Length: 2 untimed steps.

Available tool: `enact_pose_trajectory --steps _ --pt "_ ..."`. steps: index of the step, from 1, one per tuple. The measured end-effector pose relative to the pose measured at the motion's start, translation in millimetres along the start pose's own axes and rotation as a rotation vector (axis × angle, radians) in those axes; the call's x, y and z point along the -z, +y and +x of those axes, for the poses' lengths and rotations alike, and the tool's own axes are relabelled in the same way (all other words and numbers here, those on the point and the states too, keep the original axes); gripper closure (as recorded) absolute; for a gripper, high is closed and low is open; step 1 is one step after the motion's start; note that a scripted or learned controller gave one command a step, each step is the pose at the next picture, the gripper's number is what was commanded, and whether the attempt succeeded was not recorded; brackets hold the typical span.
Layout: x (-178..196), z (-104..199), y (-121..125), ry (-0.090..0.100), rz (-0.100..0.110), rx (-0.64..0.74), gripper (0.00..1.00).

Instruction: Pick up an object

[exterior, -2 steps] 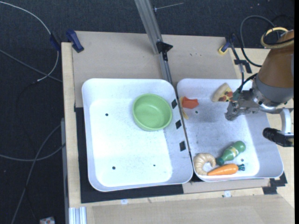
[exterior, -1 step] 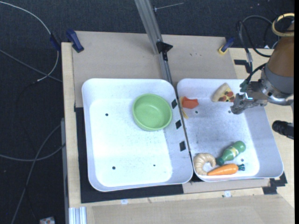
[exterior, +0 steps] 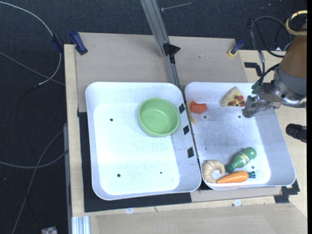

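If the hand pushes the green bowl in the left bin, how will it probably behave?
The green bowl looks like rigid plastic, so it probably keeps its shape. It sits upright on a wide base on the left bin, so it would likely slide rather than tip. Its smooth rim may slip between fingers.

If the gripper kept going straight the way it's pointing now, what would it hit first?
The gripper points leftward and down over the right bin. Just beyond it lies the pizza slice toy, slightly above its line, so it would likely meet that or the bin floor first; depth is unclear.

Likely a robotics lab, clamped bench [exterior: 122,62], white bins [exterior: 97,130], loose cables [exterior: 29,13]
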State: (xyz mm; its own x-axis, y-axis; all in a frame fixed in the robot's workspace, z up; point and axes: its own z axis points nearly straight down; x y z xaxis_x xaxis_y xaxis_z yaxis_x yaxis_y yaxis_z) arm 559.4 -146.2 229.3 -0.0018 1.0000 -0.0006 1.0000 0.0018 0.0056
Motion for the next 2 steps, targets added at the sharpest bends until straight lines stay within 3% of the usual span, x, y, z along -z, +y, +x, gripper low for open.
enact_pose_trajectory --steps 2 --pt "-11.5 104.1 21.3 0.006 0.014 0.004 1.0"
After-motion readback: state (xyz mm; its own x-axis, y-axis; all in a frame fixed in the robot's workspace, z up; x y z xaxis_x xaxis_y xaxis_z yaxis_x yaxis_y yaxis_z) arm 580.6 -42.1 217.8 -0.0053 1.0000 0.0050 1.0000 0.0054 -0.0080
